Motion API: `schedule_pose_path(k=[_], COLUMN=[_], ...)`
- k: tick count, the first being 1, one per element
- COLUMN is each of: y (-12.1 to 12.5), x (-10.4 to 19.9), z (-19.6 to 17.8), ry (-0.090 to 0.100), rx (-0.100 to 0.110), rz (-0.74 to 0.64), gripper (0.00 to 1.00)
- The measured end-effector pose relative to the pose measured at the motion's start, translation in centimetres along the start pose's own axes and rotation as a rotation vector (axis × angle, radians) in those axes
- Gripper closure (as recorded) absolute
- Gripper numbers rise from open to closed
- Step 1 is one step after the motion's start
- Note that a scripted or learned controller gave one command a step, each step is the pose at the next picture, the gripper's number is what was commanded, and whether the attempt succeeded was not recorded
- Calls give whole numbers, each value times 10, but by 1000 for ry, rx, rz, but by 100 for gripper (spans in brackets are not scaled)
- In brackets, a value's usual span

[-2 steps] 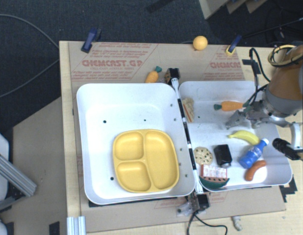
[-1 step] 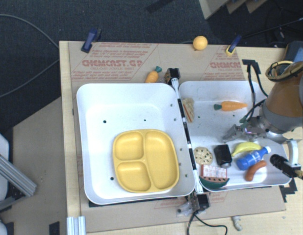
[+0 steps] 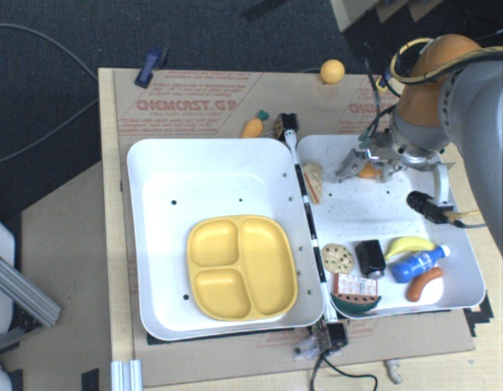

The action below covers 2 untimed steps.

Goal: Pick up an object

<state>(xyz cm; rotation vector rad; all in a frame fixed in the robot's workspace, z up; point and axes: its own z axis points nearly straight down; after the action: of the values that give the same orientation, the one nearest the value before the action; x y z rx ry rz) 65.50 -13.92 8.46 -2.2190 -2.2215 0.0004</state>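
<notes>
A: Item one, the gripper (image 3: 367,163)?

B: Low over the right bin (image 3: 471,255), at its 12 o'clock end. Fingers splayed fairly wide. A small orange object (image 3: 369,170) lies between them, but whether they press on it I cannot tell; it looks to rest on the bin floor.

A: Other stock in that bin?

B: At 5 o'clock, clustered: banana (image 3: 408,247), blue bottle (image 3: 417,263) just beside it, red sausage (image 3: 422,284) at the bottle's 5 o'clock. Black block (image 3: 369,257) at centre-low; cookie (image 3: 337,257) at its 9 o'clock; red-and-white packet (image 3: 355,286) and watermelon slice (image 3: 354,303) near 6 o'clock. A tan piece (image 3: 312,182) against the divider at 10 o'clock.

A: Left bin (image 3: 154,218)?

B: One yellow divided plate (image 3: 242,265), toward 5 o'clock.

A: Tabletop (image 3: 186,104)?

B: Orange ball (image 3: 332,71) at 12 o'clock, a small orange toy (image 3: 253,126) and a blue clip (image 3: 150,68) toward 11.

A: Step in hand?

B: Judged: the grasp itself, approach done, lift not yet begun.

A: Next move calls for?

B: Closing squarely on the orange object, then a straight rise; it is small, so a glancing pinch could squirt it aside.
</notes>
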Motion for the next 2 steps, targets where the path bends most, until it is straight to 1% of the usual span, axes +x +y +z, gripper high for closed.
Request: schedule_pose_path(k=[1, 2], y=[-88, -177], x=[-32, -74], z=[0, 1], ry=[-2, -2], rx=[0, 0], rz=[2, 4], gripper=[0, 0])
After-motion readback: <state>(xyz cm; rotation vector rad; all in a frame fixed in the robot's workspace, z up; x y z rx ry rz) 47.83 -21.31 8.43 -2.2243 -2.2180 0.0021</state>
